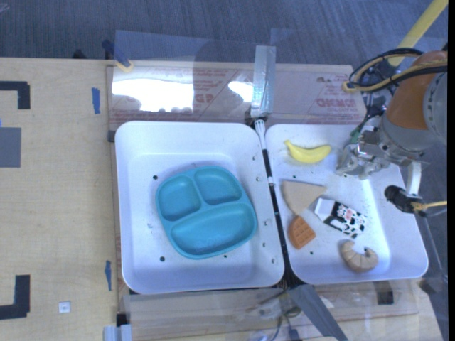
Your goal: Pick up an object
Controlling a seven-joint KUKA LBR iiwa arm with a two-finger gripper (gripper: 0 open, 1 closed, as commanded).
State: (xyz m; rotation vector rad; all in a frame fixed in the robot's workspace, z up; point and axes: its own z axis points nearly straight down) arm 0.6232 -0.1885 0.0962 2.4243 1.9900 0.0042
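Observation:
The right bin (pixel 405 258) holds a yellow banana (pixel 308 152) at the back, a tan wedge of bread (pixel 300 193), an orange waffle piece (pixel 301 231), a small black-and-white box (pixel 340 216) and a beige croissant (pixel 358 256) near the front. My gripper (pixel 360 163) hangs over the bin's back right part, just right of the banana and apart from it. Nothing shows between its fingers.
The left bin (pixel 135 148) carries a blue divided plate (pixel 206 210). A clear plastic wall (pixel 213 84) with a metal post (pixel 262 80) stands behind both bins. Yellow and black cables (pixel 377 66) loop near the arm at the right.

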